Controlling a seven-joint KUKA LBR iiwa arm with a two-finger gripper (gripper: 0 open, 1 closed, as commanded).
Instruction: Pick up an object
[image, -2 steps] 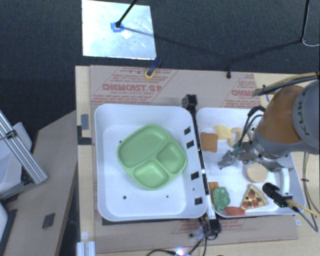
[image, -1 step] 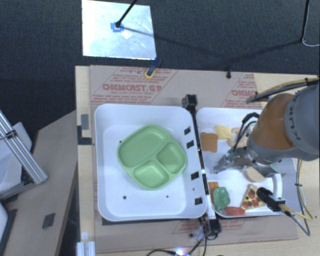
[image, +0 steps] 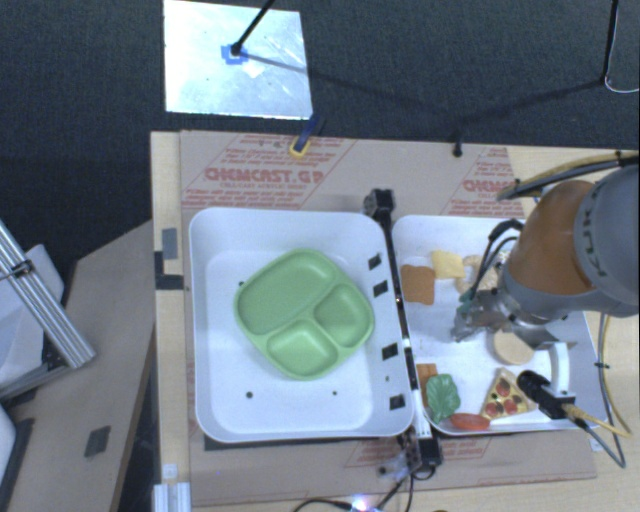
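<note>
Over the right bin (image: 432, 228) we see the arm (image: 570, 245) reaching in from the right, its gripper (image: 468, 322) low near the bin's middle; we cannot tell from up here how the gripper is set. Open white floor lies just left of it, toward the divider between the bins. Along the far side we count one brown toast-like slab (image: 417, 284) and one pale yellow piece (image: 448, 264), side by side. Right of the gripper sits one tan round disc (image: 512, 348), partly under the arm. Down at the near edge we count one green leafy piece (image: 441, 396), one red piece (image: 468, 422) and one pizza slice (image: 504, 396). The left bin (image: 215, 400) holds one green divided plate (image: 304, 313), with white room all around it.
</note>
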